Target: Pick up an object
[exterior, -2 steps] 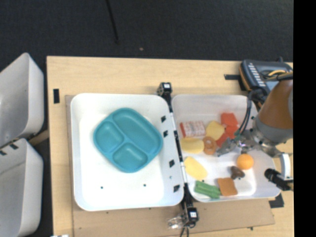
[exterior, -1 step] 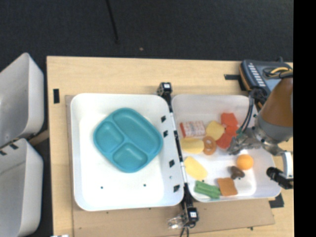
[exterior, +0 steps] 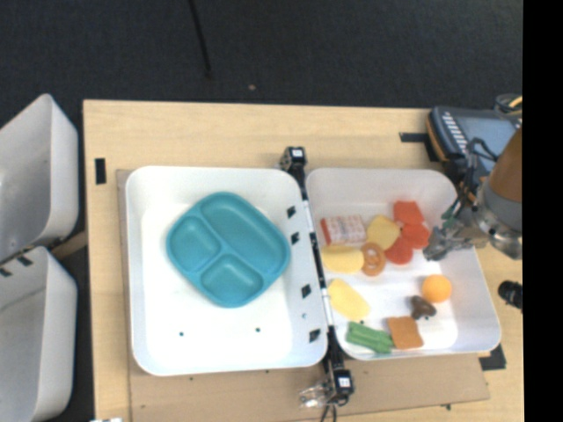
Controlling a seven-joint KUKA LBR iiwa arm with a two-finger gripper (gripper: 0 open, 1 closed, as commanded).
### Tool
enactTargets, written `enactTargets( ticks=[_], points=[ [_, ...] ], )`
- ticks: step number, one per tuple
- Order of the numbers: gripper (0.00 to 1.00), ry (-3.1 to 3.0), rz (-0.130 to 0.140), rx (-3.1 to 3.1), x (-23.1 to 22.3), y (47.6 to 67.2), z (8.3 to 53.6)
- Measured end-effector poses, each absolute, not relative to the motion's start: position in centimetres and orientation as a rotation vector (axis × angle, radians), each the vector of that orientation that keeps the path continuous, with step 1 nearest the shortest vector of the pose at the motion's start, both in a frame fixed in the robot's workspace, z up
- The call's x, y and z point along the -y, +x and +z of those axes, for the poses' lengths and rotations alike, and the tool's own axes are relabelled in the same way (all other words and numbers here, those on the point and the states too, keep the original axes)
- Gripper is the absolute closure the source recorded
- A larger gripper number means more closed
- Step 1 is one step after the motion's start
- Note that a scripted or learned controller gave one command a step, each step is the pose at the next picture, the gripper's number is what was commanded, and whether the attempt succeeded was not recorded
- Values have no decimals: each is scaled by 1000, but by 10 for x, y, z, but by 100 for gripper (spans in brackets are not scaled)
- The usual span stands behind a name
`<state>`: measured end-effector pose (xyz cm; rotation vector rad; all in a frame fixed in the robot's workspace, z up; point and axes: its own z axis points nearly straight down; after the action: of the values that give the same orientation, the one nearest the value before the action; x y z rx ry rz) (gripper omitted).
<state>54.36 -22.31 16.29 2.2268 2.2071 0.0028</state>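
Gripper (exterior: pixel 437 246) hangs over the right bin (exterior: pixel 387 179), near the middle of its right edge. Metal, grey, seen from above at a slant; I cannot tell how wide it stands, and I see no object in it.

Closest to it, just to its left: two red blocks (exterior: pixel 409 221), blunt-cornered and matte, stacked along the bin's far-to-near line, with a rounder red piece (exterior: pixel 400 252) touching them on the near side. An orange ball (exterior: pixel 436 288), smooth, lies just nearer than the gripper, close to the right edge. A small brown lump (exterior: pixel 423 307) sits beside the ball.

Further left, mid-bin: a pale yellow chunk (exterior: pixel 383 231) against the red blocks, a thin orange ring (exterior: pixel 373 259) leaning on it, and a long yellow piece (exterior: pixel 343 259) touching the ring. A red-and-white striped box (exterior: pixel 343 229) lies by the left edge. A yellow oval (exterior: pixel 349 300) also sits near that edge.

Near edge of the right bin: a green, ridged piece (exterior: pixel 369 338) touching a flat orange square (exterior: pixel 405 332).

Every pickable object is in this bin; the cluster is tight, red pieces hemmed in by the yellow chunk.

Left bin (exterior: pixel 149 323): one teal divided plate (exterior: pixel 229 247), smooth plastic, three compartments, lying turned about its centre.

Both bins are shallow glossy white, edge to edge on the pale wooden bench (exterior: pixel 176 130).
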Motion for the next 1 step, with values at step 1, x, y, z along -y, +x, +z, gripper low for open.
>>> enactTargets(
  ticks=[1],
  points=[
    [100,2213,5,-2219,218,546,226]
  ],
)
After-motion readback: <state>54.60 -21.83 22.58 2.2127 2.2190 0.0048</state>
